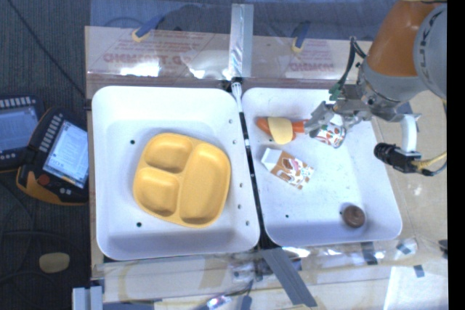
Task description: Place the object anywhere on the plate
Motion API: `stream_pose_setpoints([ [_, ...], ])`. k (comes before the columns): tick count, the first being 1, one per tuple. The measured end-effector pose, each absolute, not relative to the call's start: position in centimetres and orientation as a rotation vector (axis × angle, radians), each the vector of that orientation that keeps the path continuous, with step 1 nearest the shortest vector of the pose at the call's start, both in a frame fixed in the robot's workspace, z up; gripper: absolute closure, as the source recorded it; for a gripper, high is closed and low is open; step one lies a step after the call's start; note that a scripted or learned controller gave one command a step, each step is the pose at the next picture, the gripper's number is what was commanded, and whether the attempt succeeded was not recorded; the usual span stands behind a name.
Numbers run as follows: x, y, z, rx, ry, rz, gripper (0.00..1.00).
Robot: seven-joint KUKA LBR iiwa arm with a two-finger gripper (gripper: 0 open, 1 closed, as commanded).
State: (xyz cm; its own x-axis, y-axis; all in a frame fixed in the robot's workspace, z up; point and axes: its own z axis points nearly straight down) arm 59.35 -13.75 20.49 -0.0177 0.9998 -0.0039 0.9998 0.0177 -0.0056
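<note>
A black handheld control pendant with a lit screen (52, 156) is lying far left, off the surface, well apart from the bins. The left shallow white bin (109, 112) is holding a yellow, rounded, three-compartment plastic plate (182, 178), which is sitting near the bin's middle with bare white floor showing all around it, widest toward the left wall and the near corners. A raised double rim is running between the two bins, with a strip of silvery tape (240, 40) standing above its far end. In the right shallow white bin (378, 221), a yellow and orange toy piece shaped like a carrot end (280, 128) is lying near the far left corner, just beside the dividing rim. Near it, toward the front, a small white packet with red and brown print (287, 168) is lying flat. A small round brown object (354, 215) is resting alone near the front right corner, with open floor around it. The pincer (330, 125) is hanging over the far part of this bin, pinching a small red and white printed object (333, 135), just right of the carrot piece. The grey and orange arm (407, 47) is reaching in from the right.
</note>
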Motion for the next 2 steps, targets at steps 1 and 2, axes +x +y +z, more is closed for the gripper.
stream_pose_setpoints([
  [1, 59.4, -13.8, 20.5, -2.201, -2.240, 0.010, 0.00],
  [2, 52.8, -19.8, 32.0, -2.361, -2.074, 0.009, 0.00],
])
